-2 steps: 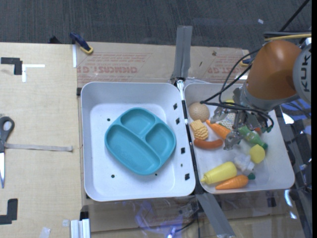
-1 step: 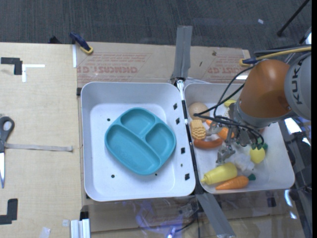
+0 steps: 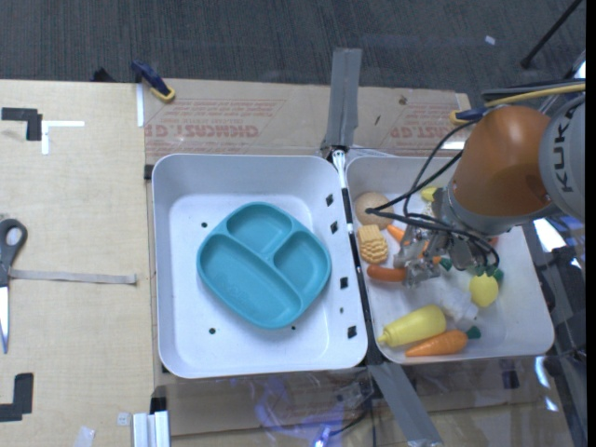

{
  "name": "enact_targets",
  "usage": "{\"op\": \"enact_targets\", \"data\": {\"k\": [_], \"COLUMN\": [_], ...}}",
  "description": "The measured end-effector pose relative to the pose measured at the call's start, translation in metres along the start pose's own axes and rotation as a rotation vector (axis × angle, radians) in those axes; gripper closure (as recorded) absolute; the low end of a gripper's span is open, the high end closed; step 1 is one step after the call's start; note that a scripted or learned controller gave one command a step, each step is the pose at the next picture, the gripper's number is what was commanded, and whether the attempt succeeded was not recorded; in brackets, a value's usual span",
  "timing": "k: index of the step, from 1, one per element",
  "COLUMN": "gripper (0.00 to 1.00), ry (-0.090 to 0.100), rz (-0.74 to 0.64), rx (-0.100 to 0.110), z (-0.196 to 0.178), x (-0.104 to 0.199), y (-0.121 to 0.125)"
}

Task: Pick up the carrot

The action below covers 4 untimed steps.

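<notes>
Hand [image 3: 421, 261] low in the right bin [image 3: 535, 338], grip impossible to tell, and the carrot [image 3: 438, 345] lies just below it — needs dropping squarely astride.

Smooth matt blue plastic plate [image 3: 264, 264], glossy white plastic bins [image 3: 166, 250], smooth orange plastic carrot [image 3: 438, 345], pale wood-grain tabletop [image 3: 65, 203], brown cardboard sheet [image 3: 233, 124], grey tape strip [image 3: 344, 96]
</notes>
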<state>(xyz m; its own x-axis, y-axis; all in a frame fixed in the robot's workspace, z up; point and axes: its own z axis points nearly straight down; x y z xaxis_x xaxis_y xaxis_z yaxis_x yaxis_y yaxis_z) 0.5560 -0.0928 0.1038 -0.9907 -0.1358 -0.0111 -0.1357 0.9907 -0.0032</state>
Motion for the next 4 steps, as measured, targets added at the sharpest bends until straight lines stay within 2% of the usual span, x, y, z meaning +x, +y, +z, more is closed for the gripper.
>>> {"op": "enact_targets", "data": {"k": [1, 2, 3, 4], "gripper": [1.00, 0.00, 0.00, 1.00], "ry": [0.006, 0.007, 0.007, 0.000], "rz": [0.185, 0.185, 0.144, 0.142], "rx": [-0.002, -0.002, -0.002, 0.000], "z": [-0.088, -0.088, -0.003, -0.013], "x": [-0.058, -0.058, 0.036, 0.034], "y": [0.043, 0.043, -0.009, -0.010]}}
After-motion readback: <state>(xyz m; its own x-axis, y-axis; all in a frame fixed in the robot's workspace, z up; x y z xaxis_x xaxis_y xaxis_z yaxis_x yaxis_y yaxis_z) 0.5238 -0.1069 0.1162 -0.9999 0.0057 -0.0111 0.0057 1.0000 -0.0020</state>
